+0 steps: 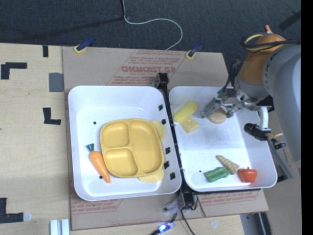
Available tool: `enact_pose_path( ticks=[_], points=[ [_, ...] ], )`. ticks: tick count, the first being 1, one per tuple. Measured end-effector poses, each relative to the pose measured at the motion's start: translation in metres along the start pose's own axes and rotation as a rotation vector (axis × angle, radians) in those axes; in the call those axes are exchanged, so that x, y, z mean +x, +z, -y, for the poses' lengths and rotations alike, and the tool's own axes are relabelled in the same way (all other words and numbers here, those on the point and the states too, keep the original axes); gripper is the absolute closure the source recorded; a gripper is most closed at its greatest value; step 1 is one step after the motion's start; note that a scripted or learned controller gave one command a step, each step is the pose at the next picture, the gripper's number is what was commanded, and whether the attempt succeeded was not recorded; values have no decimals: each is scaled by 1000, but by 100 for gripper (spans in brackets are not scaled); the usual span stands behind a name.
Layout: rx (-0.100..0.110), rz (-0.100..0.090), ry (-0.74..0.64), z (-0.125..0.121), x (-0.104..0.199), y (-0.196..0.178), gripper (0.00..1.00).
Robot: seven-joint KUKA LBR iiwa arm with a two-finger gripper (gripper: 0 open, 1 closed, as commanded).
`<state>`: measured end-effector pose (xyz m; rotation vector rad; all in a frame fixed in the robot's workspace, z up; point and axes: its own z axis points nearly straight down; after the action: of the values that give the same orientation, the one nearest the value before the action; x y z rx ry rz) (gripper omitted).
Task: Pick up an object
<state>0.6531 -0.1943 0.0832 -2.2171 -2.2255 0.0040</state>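
My gripper (219,109) is low in the right bin (254,146), near its back edge. It sits directly over a small beige rounded object (218,117), which pokes out just below it. To its left, against the divider, lie a yellow corn cob (186,111) and a pale yellow block (190,126). Near the right bin's front edge lie a tan cone (228,163), a green piece (216,174) and a red tomato (248,175).
The left bin (83,106) holds a yellow divided plate (131,147), with an orange carrot (100,164) beside it on the left. The grey arm (288,97) with its orange band covers the right bin's far right side. Cardboard lies under both bins.
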Motion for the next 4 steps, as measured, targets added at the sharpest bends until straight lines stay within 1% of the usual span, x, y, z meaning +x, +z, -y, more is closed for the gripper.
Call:
enact_pose_path(
  ticks=[1, 2, 3, 4],
  points=[
    [-2, 1, -1, -1, 0, -12, 100],
    [-5, -1, 2, -5, 3, -55, 100],
    [-5, 0, 3, -8, -6, -104, 100],
    [-4, -1, 2, -9, -5, -143, 100]
  ],
)
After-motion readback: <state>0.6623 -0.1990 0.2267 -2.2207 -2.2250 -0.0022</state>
